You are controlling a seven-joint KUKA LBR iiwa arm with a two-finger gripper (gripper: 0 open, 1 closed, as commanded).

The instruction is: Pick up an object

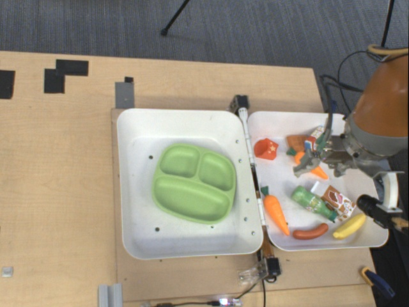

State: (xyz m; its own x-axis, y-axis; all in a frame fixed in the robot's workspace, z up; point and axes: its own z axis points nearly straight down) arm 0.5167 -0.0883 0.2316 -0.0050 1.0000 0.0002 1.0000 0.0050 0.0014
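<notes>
The right bin (281, 128) holds several toy foods: a red piece (266, 148), an orange carrot (276, 213), a red sausage (310, 233), a yellow banana (349, 226), a green bottle (313, 201) and a brown-and-white packet (337, 201). My gripper (311, 162) hangs low over the upper right part of this bin. It is just above a small orange piece (319, 173) and next to a brown item (297, 141). I cannot make out anything held in it.
The left bin (134, 171) bears a green divided plate (193, 183). A metal divider (252, 171) runs between the bins. The grey and orange arm (383, 114) covers the right bin's far right side. Wooden bench surrounds both bins.
</notes>
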